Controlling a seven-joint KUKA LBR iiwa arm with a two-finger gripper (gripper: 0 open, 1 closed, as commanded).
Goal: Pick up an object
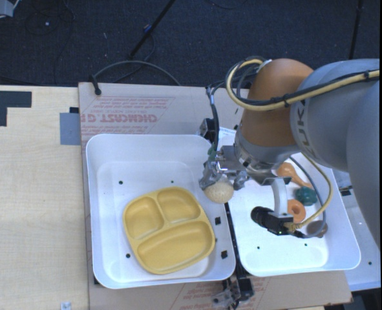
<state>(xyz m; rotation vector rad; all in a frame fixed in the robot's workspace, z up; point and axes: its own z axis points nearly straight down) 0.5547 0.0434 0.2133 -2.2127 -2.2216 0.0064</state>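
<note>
1. Ball [218, 191] is the likeliest pick. It sits at the right edge of the left bin [113, 173], against the ridge between the bins and just beside the upper right corner of the tray [171, 228].
2. The gripper [220, 178] hangs directly over the ball, touching it or very nearly so. Its metal parts hide the contact, so I cannot tell whether it is wide, narrow or clamped on the ball.
3. The step in hand looks like the grasp itself, with the lift not yet done. The ball appears to lie low at the bin's edge rather than clear of it.
4. The next move calls for a square grip across the ball's middle, then a straight rise. A round body can roll or squirt out sideways, and the ridge beside it leaves little room.
5. The ball is cream, matte and slightly egg-shaped. The tray is smooth yellow plastic with three compartments and rounded corners, and it lies askew on the bin floor. Both bins are shallow, white and glossy.
6. In the right bin [307, 257] lie an orange spoon [287, 170], a teal lump [305, 196] and a second orange piece [297, 210], all small and partly masked by the arm.
</note>
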